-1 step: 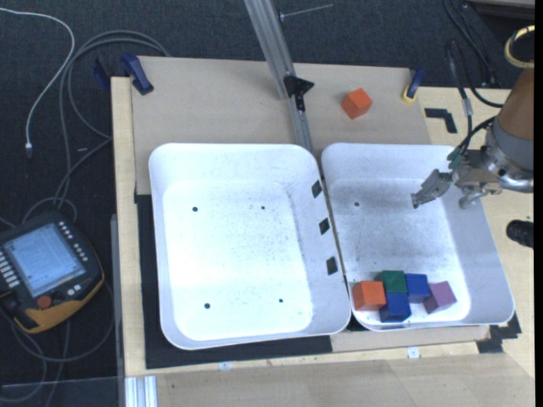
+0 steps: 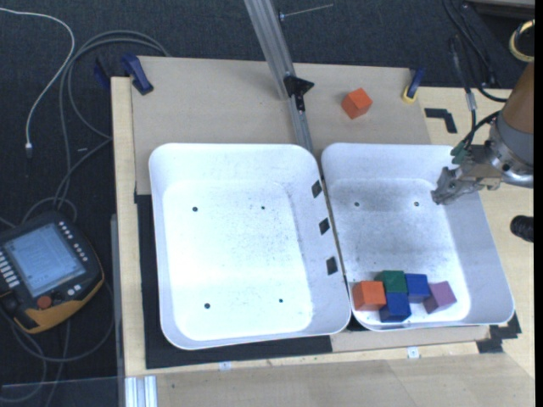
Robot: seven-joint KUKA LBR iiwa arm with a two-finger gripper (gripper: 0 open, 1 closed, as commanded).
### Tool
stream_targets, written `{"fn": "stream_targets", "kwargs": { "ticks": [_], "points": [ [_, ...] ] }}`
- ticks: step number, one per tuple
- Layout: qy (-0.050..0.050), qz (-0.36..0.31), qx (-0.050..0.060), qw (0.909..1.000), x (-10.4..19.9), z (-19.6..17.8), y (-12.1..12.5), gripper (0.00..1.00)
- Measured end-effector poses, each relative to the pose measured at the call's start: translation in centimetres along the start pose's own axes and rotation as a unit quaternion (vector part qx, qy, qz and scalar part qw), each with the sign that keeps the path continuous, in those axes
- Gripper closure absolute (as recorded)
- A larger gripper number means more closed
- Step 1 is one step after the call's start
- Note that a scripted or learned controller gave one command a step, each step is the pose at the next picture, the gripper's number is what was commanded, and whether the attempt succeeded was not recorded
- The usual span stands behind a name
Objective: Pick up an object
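Looking at the right bin [image 2: 475, 227], I see the blocks huddled at its near edge: an orange block [image 2: 369, 294], a green one [image 2: 393, 281], two blue ones [image 2: 405, 295] and a purple one [image 2: 441, 295], touching or nearly so. My gripper [image 2: 445, 189] hangs over the bin's far right side, well apart from them; I cannot tell how its fingers stand. Another orange cube [image 2: 357, 103] sits on the tan bench [image 2: 212, 100] beyond the bins. A teach pendant [image 2: 42, 270] lies on the dark carpet.
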State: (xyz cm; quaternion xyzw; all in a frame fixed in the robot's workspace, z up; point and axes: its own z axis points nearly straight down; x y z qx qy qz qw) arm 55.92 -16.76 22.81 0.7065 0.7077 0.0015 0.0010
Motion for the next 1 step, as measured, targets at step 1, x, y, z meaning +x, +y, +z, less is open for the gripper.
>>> {"fn": "stream_targets", "kwargs": {
  "ticks": [1],
  "points": [
    [0.002,0.0,0.007,1.0,3.65,6.27,-3.26,1.0]
  ]
}}
